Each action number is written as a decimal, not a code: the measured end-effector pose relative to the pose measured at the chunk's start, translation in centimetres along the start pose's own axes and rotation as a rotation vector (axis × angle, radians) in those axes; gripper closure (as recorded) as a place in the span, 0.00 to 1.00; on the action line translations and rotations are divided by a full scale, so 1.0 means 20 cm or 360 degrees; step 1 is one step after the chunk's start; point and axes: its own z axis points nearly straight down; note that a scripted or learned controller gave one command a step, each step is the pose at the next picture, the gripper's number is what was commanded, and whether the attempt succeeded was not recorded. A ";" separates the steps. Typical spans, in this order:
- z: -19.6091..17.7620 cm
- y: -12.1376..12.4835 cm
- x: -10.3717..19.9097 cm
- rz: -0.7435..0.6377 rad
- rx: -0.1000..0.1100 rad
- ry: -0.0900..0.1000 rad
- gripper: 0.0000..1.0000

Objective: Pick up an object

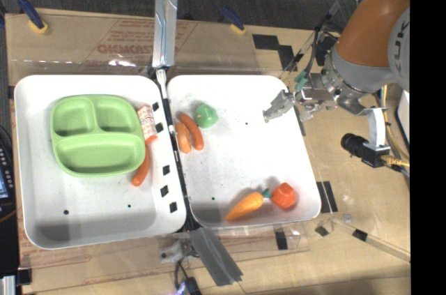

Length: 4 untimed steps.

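Observation:
The right bin (244, 157) holds two orange sausages (189, 132) lying side by side at its left wall. A small green round piece (205, 115) sits just to their right. Near the front wall lie a toy carrot (247, 205) and a red-orange round fruit (283, 196), touching each other. My gripper (279, 107) hangs above the right bin's upper right part, close to the right wall. It is well apart from every object and nothing shows in it.
The left bin (90, 213) carries a green divided plate (97, 134), a small red and white packet (147, 122) at the plate's right edge, and another orange sausage (141, 171) below it. A metal strip (165, 28) stands behind the divider between the bins.

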 end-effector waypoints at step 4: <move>0.93 0.04 0.41 -0.1177 -0.0004 -0.0001 0.00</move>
